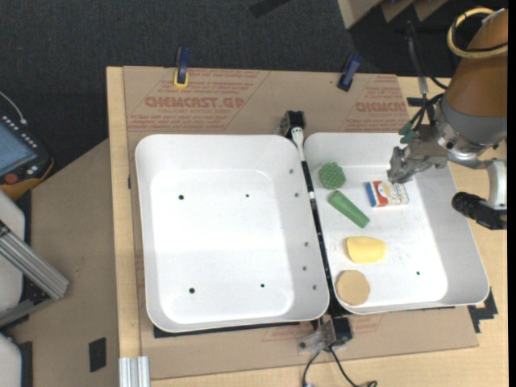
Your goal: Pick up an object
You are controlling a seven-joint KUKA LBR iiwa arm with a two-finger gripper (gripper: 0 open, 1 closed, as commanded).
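Note:
My gripper point(397, 176) reaches in from the right and hangs low in the right bin point(451, 240), its tips just above the top edge of a small red, white and blue box point(385, 195). In the same bin lie a round green textured piece point(331, 174), a green elongated block point(348, 208), a yellow wedge-like piece point(366, 250) and a tan round disc point(352, 286). Nothing shows between the fingers.
The left bin point(161, 216) sits beside the right one, with a black divider strip point(310, 208) between them. Both rest on a cardboard sheet point(242, 95) held by blue clamps point(181, 67) at the back.

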